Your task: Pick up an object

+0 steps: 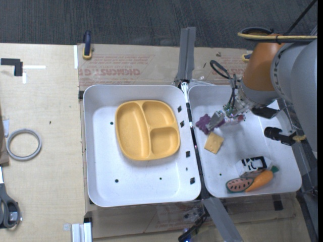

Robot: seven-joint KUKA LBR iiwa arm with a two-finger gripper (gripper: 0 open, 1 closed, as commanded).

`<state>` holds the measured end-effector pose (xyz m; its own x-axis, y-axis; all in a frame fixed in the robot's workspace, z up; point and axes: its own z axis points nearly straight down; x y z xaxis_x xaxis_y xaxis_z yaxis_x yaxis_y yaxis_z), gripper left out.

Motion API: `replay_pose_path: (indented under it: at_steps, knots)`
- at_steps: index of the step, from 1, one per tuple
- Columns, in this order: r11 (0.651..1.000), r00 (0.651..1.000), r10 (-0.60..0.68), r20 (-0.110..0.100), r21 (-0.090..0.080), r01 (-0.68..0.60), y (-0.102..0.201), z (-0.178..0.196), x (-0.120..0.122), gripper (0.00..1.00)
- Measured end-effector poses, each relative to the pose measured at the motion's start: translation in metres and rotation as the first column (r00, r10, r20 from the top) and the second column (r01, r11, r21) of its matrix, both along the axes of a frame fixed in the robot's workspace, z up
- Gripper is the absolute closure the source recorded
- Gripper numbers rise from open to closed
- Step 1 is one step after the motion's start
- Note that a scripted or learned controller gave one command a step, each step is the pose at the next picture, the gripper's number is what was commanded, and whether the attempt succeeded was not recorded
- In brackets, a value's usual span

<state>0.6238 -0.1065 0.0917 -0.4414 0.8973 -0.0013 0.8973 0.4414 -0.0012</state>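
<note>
On the bench's left edge, a grey ring of tape (22, 144) is lying flat, and a pair of scissors (8, 212) is showing near the front-left corner. The left bin (101, 185) is holding a yellow divided plate (147, 129), which is sitting toward the bin's back and right side, well apart from the front rim. A grey divider (187, 54) is standing between the two bins at the back.

In the right bin (282, 170), a purple toy (203, 122) is lying near the left wall, and a tan cracker-like square (214, 143) is resting just in front of it. The claw (225, 116) is hanging low just beside the purple toy, on its right; whether it is spread or pressed together cannot be told. Near the bin's front-right corner, a watermelon slice (238, 184) and an orange carrot (260, 179) are lying touching, with a small black-and-white piece (253, 162) just behind them.
</note>
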Motion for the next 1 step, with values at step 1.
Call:
replay_pose_path:
  at_steps: [1]
  knots:
    - [0.949, 0.949, -0.317, 0.001, -0.001, 0.317, -0.0125, 0.0004, 0.0351, 0.0]
